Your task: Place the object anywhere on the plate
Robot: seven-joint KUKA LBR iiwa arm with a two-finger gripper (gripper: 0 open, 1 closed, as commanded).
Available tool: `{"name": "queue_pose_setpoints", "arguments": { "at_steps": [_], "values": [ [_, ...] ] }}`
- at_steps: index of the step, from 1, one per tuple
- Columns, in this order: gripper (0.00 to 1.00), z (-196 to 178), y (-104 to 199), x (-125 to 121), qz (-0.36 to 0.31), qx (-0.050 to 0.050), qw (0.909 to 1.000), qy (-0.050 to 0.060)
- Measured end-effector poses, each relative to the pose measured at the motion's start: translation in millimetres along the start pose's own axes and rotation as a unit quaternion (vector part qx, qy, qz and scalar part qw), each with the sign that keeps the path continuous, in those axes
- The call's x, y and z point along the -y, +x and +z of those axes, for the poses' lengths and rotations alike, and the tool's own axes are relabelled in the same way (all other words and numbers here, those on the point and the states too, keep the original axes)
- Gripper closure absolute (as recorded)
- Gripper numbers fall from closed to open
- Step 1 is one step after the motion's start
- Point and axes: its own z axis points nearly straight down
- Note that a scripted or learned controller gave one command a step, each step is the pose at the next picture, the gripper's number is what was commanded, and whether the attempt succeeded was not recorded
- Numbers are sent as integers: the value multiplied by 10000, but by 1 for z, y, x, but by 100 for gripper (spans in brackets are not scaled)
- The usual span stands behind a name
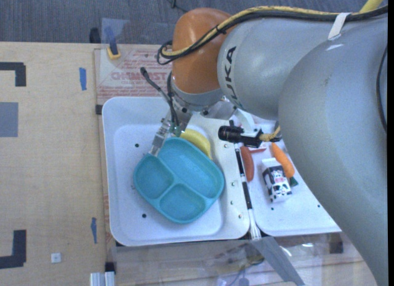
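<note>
A light blue plate [178, 180] with three compartments lies in the left bin [123, 131]. A yellow object [198, 140] sits at the plate's far rim, partly hidden under the arm's wrist; I cannot tell whether it rests on the rim or just behind it. My gripper [162, 136] points down at the plate's far left edge, just left of the yellow object. Nothing shows between its tips.
The right bin [301, 211] holds a red sausage-shaped thing [247, 163], an orange carrot [281, 158] and a small black-and-white toy [277, 184]. The big grey arm covers the right bin's far side. Wooden bench lies to the left of the bins.
</note>
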Motion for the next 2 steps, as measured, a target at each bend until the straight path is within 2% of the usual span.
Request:
{"name": "queue_pose_setpoints", "arguments": {
  "at_steps": [1, 2],
  "values": [
    [100, -12, 0, -3, -18, 32, 10000, -25],
    [100, 28, 6, 84, -332, -12, 9994, 10]
  ]
}}
